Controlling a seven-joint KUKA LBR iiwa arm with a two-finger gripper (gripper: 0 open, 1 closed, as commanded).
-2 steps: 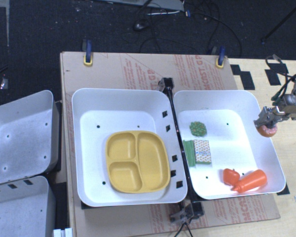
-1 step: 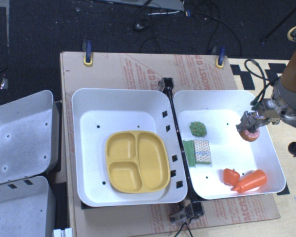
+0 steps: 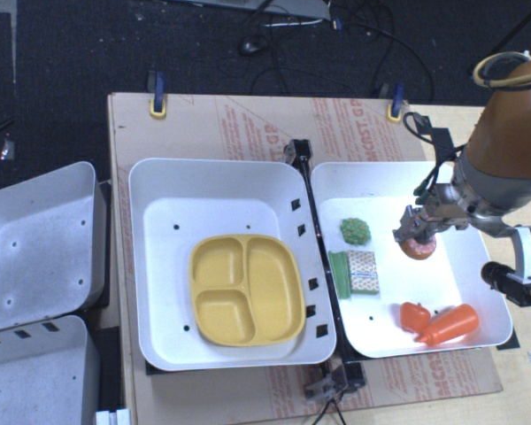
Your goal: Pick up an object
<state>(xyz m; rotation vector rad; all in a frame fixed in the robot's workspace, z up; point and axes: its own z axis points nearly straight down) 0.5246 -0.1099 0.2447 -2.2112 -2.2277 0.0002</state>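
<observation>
A small reddish round object (image 3: 419, 248) lies in the right bin (image 3: 478, 277), directly under the claw (image 3: 415, 230), which touches it; its opening cannot be told.

Desk (image 3: 221, 127): flat brown board printed with red lettering. Two blue-and-yellow clamps, one far left (image 3: 157, 94) and one far right (image 3: 396, 101), grip its far edge. Two shallow white bins sit directly on it side by side, left bin (image 3: 155, 264) and right bin (image 3: 478, 264), their inner walls touching.
</observation>
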